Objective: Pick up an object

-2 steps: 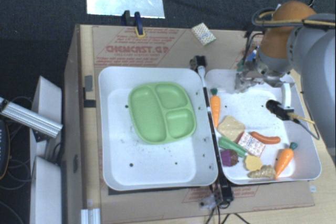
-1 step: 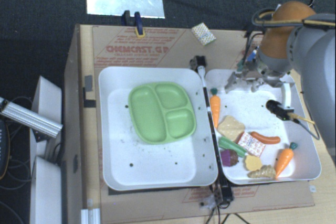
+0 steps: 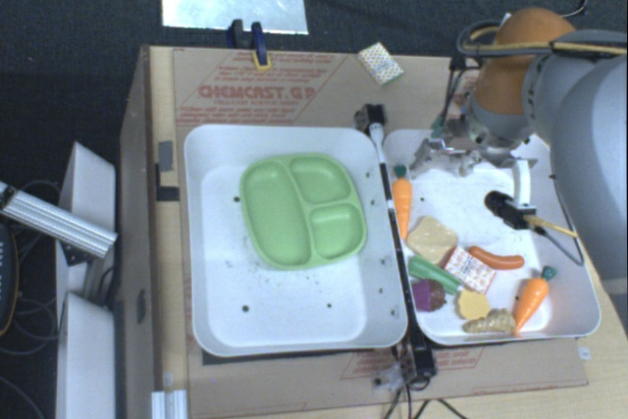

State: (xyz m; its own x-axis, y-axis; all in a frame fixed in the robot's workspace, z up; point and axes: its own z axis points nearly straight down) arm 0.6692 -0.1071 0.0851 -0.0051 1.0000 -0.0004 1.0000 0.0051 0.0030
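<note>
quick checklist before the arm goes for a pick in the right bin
1. Things to pick lie in the right bin: ok; two carrots, a bread slice, a sausage.
2. Gripper is over the right bin's far end: ok.
3. Gripper is above a target: not ok; nearest is the carrot by the divider.
4. Fingers open: cannot tell.
5. Target stands apart: ok for the left carrot; bread touches its neighbours.
6. Green tray out of the way: ok, in the left bin.

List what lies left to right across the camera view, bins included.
Left bin holding the green divided plate → carrot by the divider → bread slice → red sausage → small carrot.
</note>
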